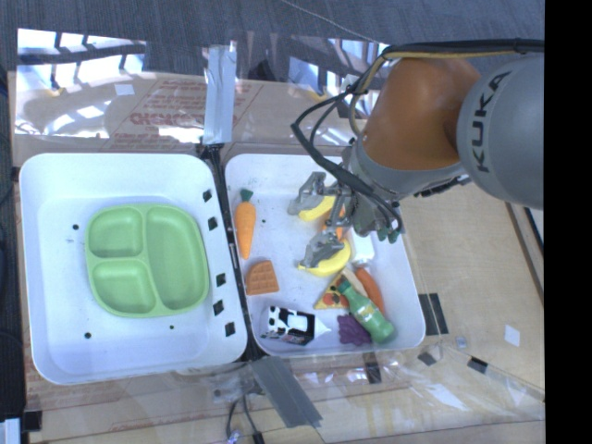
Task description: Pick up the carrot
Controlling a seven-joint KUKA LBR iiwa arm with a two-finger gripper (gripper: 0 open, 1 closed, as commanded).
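Your gripper (317, 222) sits right of centre in the frame, over the right bin (277, 169), with its two metal fingers (311, 195) spread apart. A yellow banana (330, 259) lies between and under the fingertips, but you cannot tell from this angle whether either finger touches it. Nothing is clamped between them.

The carrot (244, 227) you are after lies to the left of the gripper, near the left wall of the right bin, its green top pointing toward the upper edge of the frame. It is apart from the fingers and untouched.

Just below the carrot you see a waffle-patterned brown piece (261, 277), and lower still a black-and-white carton (290, 325). At the lower right of the bin a green bottle (365, 312) lies beside a second orange carrot-like piece (370, 287) and a purple item (351, 330).

In the left half of the frame, the left bin (42, 248) holds a green divided plate (147, 260).
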